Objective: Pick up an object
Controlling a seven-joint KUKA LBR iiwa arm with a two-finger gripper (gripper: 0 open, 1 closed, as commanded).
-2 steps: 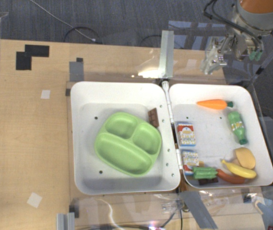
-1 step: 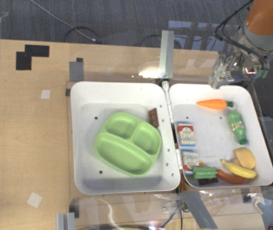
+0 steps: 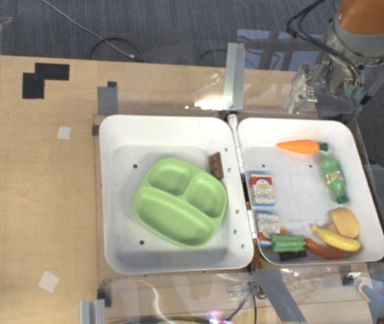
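A: Camera view shows the pincer (image 3: pixel 326 79) above the far right corner of the bench, beyond the right bin (image 3: pixel 353 147). Does it grasp something?

B: It touches nothing; how wide it stands, I cannot tell.

A: The risk?

B: The carrot (image 3: pixel 298 147) lies near the bin's far wall, the banana (image 3: pixel 337 240) at its near right corner among other things. A descent may strike the wall or catch two.
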